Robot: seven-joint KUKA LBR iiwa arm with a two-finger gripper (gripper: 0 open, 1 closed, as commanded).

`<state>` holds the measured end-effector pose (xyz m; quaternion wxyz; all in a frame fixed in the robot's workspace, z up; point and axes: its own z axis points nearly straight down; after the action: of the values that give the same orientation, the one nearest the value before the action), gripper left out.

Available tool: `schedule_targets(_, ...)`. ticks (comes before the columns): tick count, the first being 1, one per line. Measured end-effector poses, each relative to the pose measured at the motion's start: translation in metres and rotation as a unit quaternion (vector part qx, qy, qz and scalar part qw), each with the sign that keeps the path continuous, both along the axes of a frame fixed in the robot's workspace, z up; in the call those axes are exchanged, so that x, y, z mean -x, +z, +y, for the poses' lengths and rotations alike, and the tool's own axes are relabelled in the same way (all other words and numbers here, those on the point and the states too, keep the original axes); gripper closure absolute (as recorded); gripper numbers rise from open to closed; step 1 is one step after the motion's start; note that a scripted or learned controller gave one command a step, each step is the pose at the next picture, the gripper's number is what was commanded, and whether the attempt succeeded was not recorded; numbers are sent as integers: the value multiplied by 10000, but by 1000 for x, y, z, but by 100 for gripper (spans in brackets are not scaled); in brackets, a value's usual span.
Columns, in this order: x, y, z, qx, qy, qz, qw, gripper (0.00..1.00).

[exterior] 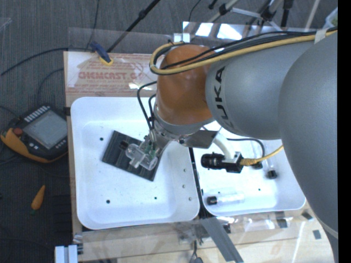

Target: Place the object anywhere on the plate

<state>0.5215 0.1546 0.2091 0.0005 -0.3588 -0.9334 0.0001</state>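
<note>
Camera view: arm (263,86) is reaching in from the right and covering most of the right and far part of the scene. Its orange band (184,86) is sitting above the seam between the two bins.

Gripper (143,156) is hanging over the left bin (109,185), directly above the dark rectangular plate (115,148). The plate is lying flat on the bin floor, around mid-bin. It is turned so its long side is running from far-left to near-right. The gripper tip is overlapping the plate's right end. Can't tell whether it's touching the plate or sitting just above it. The parts at the tip are clear plastic with a greenish tint, so the grip state isn't readable from this angle. Can't tell if anything is being held either.

A few small dark dots (108,202) are showing on the left bin floor, well apart from the plate.

Right bin (258,193) is sitting just beside the left one. A pale tube (226,198) is lying along its near edge, running left to right. A small dark piece (270,173) is sitting farther right, close to the arm's outline, too small to identify. Can't tell which item is the object to place. Neither of these two is lying on the plate.

Table (164,240) is showing as a wooden strip near the bins. A cardboard sheet (104,75) with red print is lying at the far edge, with a blue clip (100,50) on it. On the floor to the left, a handheld controller (38,131) is lying screen up, with a small orange item (37,197) nearer.
</note>
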Motion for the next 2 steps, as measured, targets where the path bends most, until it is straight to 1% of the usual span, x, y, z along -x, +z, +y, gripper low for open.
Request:
schedule_targets(1, -39, 10, 23, -6, 2454, -9, 9694, 100)
schedule_targets(2, 8, 47, 80, -5, 2788, -9, 9603, 100)
